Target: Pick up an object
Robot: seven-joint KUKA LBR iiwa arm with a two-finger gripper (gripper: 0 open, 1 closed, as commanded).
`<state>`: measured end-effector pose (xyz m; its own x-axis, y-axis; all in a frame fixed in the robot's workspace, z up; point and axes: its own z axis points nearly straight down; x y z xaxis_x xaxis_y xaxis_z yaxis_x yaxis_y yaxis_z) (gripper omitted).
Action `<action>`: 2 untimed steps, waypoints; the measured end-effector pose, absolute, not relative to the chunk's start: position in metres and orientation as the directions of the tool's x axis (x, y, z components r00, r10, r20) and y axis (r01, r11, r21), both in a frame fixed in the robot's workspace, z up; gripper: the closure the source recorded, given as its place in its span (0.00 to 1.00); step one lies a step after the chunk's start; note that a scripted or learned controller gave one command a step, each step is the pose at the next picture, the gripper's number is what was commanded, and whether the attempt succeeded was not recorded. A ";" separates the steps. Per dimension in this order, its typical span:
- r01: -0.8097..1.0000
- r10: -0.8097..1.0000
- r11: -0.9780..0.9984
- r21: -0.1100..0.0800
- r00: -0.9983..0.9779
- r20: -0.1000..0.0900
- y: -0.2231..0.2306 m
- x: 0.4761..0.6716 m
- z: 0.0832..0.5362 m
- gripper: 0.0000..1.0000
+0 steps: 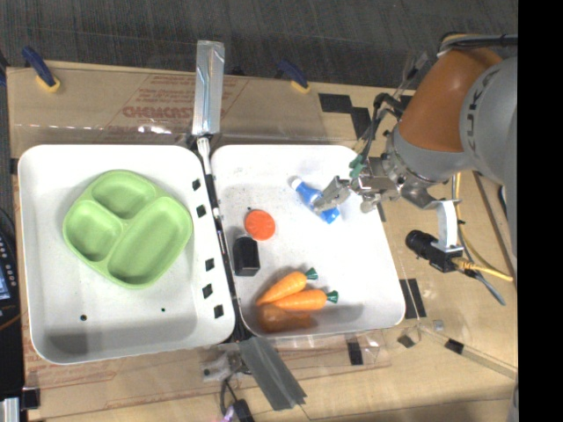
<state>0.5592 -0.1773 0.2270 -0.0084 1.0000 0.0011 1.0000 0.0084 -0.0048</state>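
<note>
A: What is seen from the camera above the bench?

B: Two shallow white bins are set side by side on a cardboard-covered bench (475, 359), against dark carpet. A green three-compartment plastic plate (128, 227) is laid in the left bin (53, 323). In the right bin (387, 280), two orange toy carrots (295, 293) are placed near the front wall, with an orange round piece (259, 224) and a small black block (245, 256) by the divider.

A: And the claw?

B: The grey two-finger gripper (331, 193) is lowered at a small blue-and-white object (313, 196) in the right bin. How far the claw is parted cannot be told; a grasp is not shown.
</note>
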 end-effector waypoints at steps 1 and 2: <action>1.000 1.000 0.021 -0.001 -0.021 -0.002 -0.194 0.599 0.093 0.00; 1.000 1.000 0.026 -0.003 -0.026 -0.001 -0.193 0.599 0.102 1.00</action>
